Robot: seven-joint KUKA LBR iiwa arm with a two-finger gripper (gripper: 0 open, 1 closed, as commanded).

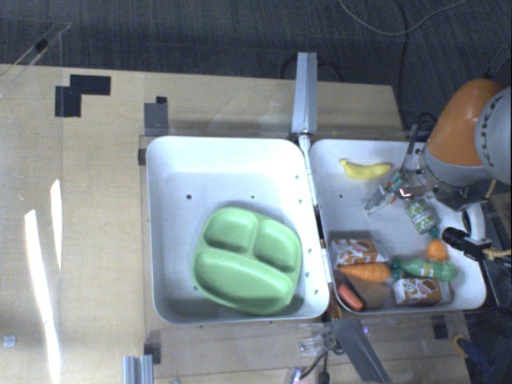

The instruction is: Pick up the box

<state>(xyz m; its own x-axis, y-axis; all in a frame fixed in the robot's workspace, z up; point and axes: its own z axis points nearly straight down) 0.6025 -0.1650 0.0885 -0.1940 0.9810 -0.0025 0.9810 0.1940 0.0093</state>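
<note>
1. Bins were recorded side by side on the bench: the left bin (164, 214) and the right bin (344, 206).
2. A green divided tray (248, 258) was noted lying in the left bin, toward its near half.
3. The gripper (394, 190) was seen over the far half of the right bin, just right of a yellow banana (366, 169), with the arm (472, 134) entering from the right.
4. The fingers (380, 199) were observed pointing down and to the left, set a narrow way apart, with nothing seen between them.
5. The box (357, 252), printed in white and brown, was found lying flat in the near left part of the right bin, well apart from the gripper.
6. A carrot (365, 273) was noted lying across the box's near edge, touching it.
7. A second printed package (416, 292) was recorded in the near right corner, with a green bottle (424, 270) lying just beyond it.
8. A small clear bottle (420, 215) was seen just right of the gripper, and a red item (349, 297) at the near rim.
</note>
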